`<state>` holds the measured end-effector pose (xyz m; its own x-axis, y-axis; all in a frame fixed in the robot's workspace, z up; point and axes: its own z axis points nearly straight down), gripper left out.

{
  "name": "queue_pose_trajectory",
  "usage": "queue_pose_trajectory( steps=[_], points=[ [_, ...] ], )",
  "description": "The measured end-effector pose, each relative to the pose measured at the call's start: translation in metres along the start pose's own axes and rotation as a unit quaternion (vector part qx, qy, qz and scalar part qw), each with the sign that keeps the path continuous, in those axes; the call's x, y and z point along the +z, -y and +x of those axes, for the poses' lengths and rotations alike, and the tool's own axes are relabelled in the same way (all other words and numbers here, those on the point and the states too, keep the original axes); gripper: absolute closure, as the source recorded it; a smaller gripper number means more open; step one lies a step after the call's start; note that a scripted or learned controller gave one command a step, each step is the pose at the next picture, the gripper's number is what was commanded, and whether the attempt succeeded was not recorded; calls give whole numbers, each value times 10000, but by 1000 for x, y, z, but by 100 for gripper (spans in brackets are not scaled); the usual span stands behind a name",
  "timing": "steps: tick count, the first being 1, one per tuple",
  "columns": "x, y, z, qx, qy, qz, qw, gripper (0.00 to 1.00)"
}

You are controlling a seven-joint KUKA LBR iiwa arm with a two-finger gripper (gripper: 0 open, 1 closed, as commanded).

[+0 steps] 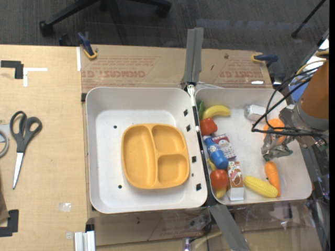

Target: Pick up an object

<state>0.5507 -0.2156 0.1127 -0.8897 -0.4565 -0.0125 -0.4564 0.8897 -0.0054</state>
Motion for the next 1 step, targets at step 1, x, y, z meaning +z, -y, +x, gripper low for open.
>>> queue_pose_trajectory(
  steps=[1],
  points=[
    [-1,0,-1,0,12,5,10000,0]
  ],
)
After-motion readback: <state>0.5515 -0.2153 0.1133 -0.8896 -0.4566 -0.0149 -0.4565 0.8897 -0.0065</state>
